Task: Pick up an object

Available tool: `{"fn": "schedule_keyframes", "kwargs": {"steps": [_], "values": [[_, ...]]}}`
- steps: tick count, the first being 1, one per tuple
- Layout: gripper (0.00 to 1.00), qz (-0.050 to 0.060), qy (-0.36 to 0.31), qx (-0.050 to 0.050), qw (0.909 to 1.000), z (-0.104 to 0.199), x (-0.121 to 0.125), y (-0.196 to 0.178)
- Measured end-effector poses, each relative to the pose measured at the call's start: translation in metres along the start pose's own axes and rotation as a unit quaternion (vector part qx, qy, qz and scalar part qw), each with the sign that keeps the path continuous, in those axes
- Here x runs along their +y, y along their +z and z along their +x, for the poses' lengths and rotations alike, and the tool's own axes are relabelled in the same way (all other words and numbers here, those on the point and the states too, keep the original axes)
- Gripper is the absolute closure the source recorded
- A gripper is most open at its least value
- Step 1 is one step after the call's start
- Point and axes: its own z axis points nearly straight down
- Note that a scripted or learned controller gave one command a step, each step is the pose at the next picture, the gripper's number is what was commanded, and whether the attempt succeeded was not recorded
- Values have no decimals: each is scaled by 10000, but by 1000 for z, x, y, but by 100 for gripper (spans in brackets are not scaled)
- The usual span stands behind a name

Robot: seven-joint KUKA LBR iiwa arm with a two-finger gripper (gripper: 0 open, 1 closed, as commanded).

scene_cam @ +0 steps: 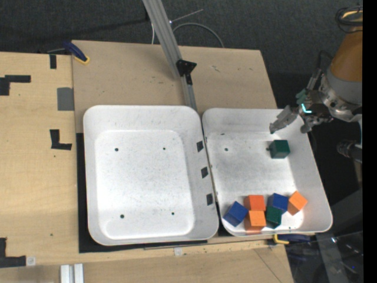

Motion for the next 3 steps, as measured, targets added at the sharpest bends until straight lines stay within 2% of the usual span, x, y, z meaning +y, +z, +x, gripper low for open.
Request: {"fn": "schedule_keyframes", "kwargs": {"steps": [1, 3], "values": [[0, -21, -6, -5, 10000, 0, 1, -2], [0, 9, 2, -6, 10000, -15, 6, 113]]}}
